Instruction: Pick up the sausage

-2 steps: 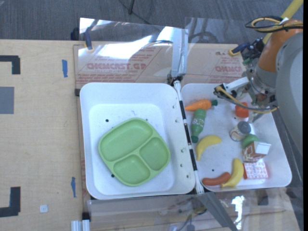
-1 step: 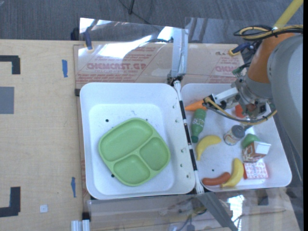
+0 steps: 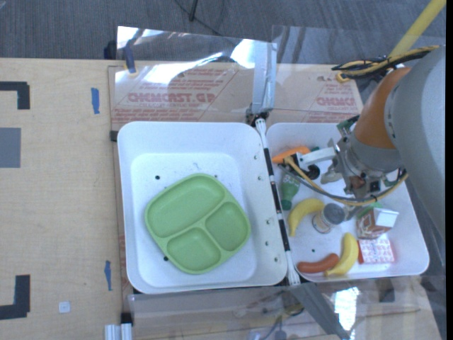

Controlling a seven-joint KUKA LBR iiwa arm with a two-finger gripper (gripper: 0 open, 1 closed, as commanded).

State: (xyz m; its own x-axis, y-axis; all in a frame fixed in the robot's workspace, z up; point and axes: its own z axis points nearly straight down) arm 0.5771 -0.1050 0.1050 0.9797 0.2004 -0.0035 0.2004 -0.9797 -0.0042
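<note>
Nearest the lower edge, the sausage (image 3: 318,264) is seen on the right bin (image 3: 414,250) floor, touching a banana (image 3: 347,255). Above it the gripper (image 3: 333,214) is hung over clutter (finger state cannot be told). A green plate (image 3: 198,223) is held by the left bin (image 3: 134,190).

A pale wooden bench (image 3: 56,190) with blue tape marks (image 3: 95,100) stands on grey carpet (image 3: 71,13).

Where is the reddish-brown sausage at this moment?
The reddish-brown sausage lies in the right white bin, near its front edge, touching the lower end of a curved yellow banana. The green divided plate is in the other bin.
</note>
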